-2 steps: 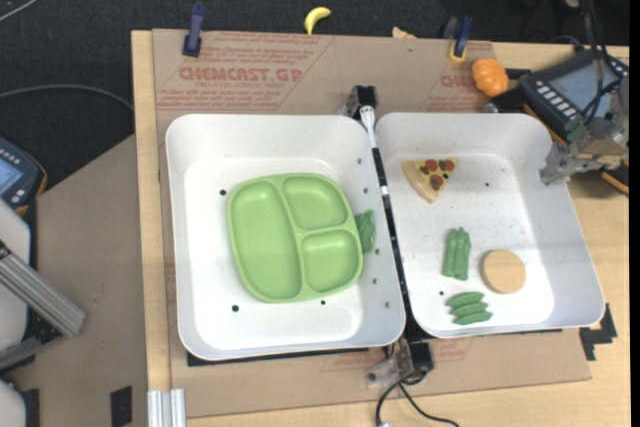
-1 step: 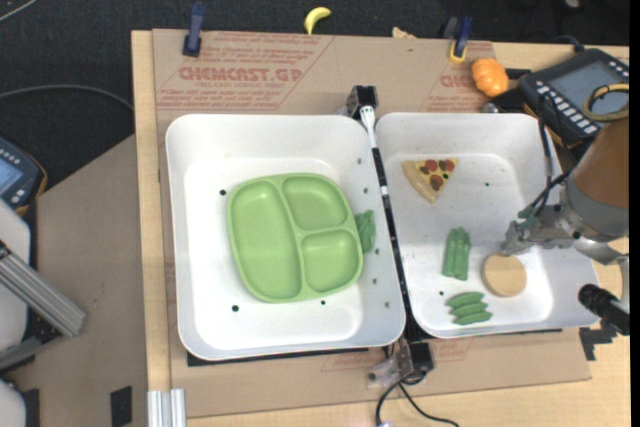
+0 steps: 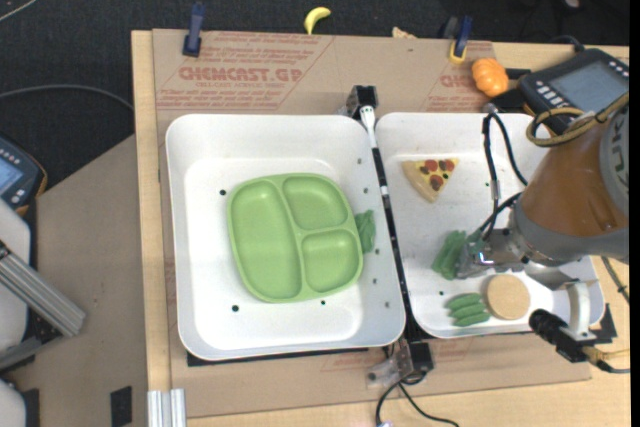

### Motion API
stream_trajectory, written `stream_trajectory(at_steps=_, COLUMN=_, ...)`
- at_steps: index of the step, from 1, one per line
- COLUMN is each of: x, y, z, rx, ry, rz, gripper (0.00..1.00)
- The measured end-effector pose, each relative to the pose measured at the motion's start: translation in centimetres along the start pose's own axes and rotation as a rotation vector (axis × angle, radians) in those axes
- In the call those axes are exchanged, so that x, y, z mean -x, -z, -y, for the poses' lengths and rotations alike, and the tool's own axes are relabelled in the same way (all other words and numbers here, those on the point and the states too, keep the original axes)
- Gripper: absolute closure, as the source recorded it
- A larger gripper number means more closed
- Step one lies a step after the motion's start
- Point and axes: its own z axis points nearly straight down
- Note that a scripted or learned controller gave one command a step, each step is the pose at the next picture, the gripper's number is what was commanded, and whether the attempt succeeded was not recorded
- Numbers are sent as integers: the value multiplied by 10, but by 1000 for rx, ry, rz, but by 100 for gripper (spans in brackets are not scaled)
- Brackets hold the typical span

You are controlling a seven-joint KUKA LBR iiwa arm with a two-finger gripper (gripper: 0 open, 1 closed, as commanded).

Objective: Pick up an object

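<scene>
Camera view has the gripper (image 3: 468, 257) low in the right bin (image 3: 405, 215), its tip at the right edge of a green toy (image 3: 449, 253) lying toward the bin's centre-left, though whether it grips cannot be told.

1. Cardboard sheet (image 3: 250, 75) lies under both bins.
2. Banana (image 3: 316, 17) sits just beyond the cardboard's far edge.
3. Blue clamps (image 3: 193, 28) grip that same far edge.
4. Orange fruit (image 3: 489, 76) rests on the cardboard's far right corner.
5. Pendant (image 3: 580, 85) lies right of the cardboard.
</scene>
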Motion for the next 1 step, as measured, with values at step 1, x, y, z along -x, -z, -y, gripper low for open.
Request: stream_trajectory(at_steps=1, x=1, y=0, z=-1, rx=3, ry=-6, rz=3, gripper=100)
